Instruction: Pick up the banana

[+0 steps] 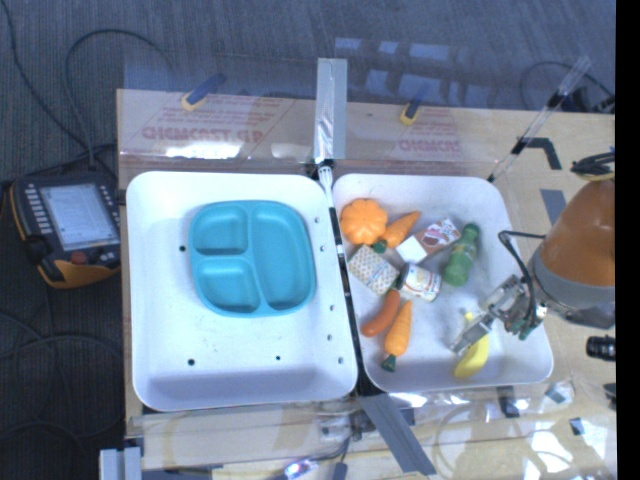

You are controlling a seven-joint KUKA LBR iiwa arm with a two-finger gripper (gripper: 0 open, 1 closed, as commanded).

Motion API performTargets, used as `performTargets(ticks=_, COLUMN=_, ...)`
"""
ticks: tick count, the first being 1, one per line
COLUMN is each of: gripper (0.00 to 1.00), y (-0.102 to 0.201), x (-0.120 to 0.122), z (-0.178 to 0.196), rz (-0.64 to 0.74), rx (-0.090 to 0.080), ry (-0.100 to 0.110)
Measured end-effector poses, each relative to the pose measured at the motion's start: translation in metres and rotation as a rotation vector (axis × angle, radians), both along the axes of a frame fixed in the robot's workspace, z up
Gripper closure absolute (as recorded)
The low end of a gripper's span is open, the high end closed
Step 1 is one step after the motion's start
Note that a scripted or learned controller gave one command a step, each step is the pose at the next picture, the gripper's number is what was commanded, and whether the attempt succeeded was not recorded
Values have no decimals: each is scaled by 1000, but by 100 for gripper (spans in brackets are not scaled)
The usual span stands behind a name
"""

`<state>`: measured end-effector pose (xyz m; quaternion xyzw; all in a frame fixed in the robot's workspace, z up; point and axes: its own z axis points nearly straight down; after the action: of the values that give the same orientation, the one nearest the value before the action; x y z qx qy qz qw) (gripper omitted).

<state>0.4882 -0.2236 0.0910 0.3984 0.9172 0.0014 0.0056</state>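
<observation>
End effector [478, 330] hovers just above banana [473, 359]; labels unreadable.

Two bins sit side by side on the worktop [150, 128]. The left bin [160, 368] holds a divided tray [250, 256] near its middle. The right bin [500, 208] holds a cluster of items: a small pumpkin [363, 221] at the back left, a bottle [461, 255] to its right, and two carrots [390, 320] nearer the front. The banana [473, 357] lies at the front right, with the gripper [480, 330] just above it, touching or nearly so. A handheld controller [65, 226] rests on the floor left of the worktop.
</observation>
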Motion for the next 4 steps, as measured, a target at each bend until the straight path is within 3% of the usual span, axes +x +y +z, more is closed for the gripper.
performTargets(ticks=1, gripper=0, y=0, x=0, z=0, rz=0, rx=0, ry=0)
performTargets(ticks=2, gripper=0, y=27, x=-3, z=91, rz=668, rx=-2, ry=8)
performTargets(ticks=3, gripper=0, y=1, x=-3, z=164, rz=819, rx=-4, ry=7)
performTargets(ticks=4, gripper=0, y=1, x=-4, z=74, rz=1210, rx=-3, ry=9)
